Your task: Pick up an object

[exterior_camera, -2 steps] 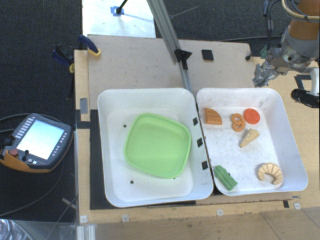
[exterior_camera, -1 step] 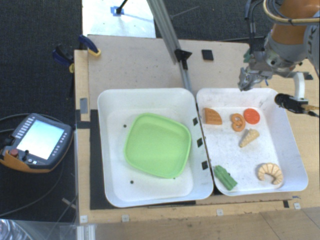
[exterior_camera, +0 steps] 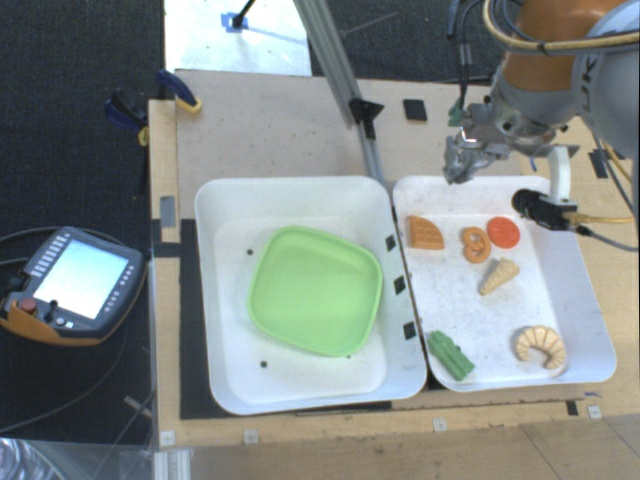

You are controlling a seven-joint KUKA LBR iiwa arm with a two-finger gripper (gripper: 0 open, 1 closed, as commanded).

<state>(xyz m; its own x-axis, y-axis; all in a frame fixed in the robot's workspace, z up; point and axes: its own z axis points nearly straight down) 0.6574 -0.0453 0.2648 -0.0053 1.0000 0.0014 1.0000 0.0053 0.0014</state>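
Beige tabletop (exterior_camera: pixel 280 133) fills the middle of the frame, with dark floor at the left and a teach pendant (exterior_camera: pixel 72 286) lying at the left edge. Two shallow white bins sit side by side on it. Left bin (exterior_camera: pixel 215 268) carries a light green square plate (exterior_camera: pixel 315 290), set slightly askew. Right bin (exterior_camera: pixel 590 308) carries my small objects: an orange wedge (exterior_camera: pixel 425 234) near its upper left, a pretzel-like piece (exterior_camera: pixel 476 244) just right of it, a red disc (exterior_camera: pixel 504 232) beside that, and a pale cone (exterior_camera: pixel 498 276) below them, its long axis running from lower left to upper right with the narrower end at the lower left. A green block (exterior_camera: pixel 450 354) lies at the lower left of this bin, its long axis slanting from upper left to lower right. A croissant (exterior_camera: pixel 540 346) rests at the lower right, curved ends pointing down.

My gripper (exterior_camera: pixel 458 168) hangs at the upper left corner of the right bin, above its rim and apart from every object. Nothing sits in it, and I cannot tell how it is set.
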